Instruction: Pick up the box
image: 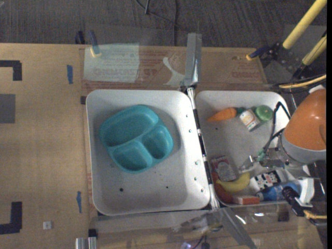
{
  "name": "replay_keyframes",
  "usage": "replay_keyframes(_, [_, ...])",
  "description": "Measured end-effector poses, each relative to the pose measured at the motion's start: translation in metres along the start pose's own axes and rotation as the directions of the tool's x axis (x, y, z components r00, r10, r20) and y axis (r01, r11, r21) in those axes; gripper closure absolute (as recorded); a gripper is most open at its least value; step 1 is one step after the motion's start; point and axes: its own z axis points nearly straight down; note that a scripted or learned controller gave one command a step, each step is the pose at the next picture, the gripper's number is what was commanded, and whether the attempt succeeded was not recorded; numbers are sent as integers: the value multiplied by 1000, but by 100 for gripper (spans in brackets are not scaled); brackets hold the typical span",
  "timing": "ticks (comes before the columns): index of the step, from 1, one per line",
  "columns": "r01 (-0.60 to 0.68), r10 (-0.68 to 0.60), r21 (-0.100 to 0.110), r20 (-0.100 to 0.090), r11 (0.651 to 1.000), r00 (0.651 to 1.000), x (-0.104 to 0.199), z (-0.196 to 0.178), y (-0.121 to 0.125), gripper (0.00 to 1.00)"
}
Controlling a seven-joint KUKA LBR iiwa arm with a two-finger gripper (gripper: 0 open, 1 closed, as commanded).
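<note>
Metal grey, the gripper (254,162) hangs low in the right bin (270,98), beneath the orange-banded arm (307,123). Whether it is clenched or released cannot be told; nothing is seen held.

The box (222,166), a small red-and-white carton, lies just left of the gripper, close to the divider between the bins. A banana (234,183) lies just below it, apparently touching. A flat red packet (246,200) sits against the near wall, with a white carton (267,179) and a blue bottle (275,192) to its right. A carrot (224,114), a small jar (249,119) and a green lid (264,112) rest near the far wall, well apart.

Risks, judged: the crowding at the near end could see the banana taken instead, or the box pushed against the divider; the flat carton offers little purchase.

Open room lies in the bin's middle and far half. The left bin (104,191) holds a teal divided plate (136,137).
</note>
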Motion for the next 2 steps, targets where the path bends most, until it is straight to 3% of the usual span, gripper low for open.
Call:
replay_keyframes(1, [92, -92, -6, -2, 996, 996, 61, -1, 76, 0])
replay_keyframes(2, [70, -70, 3, -3, 998, 998, -10, -48, 32, 0])
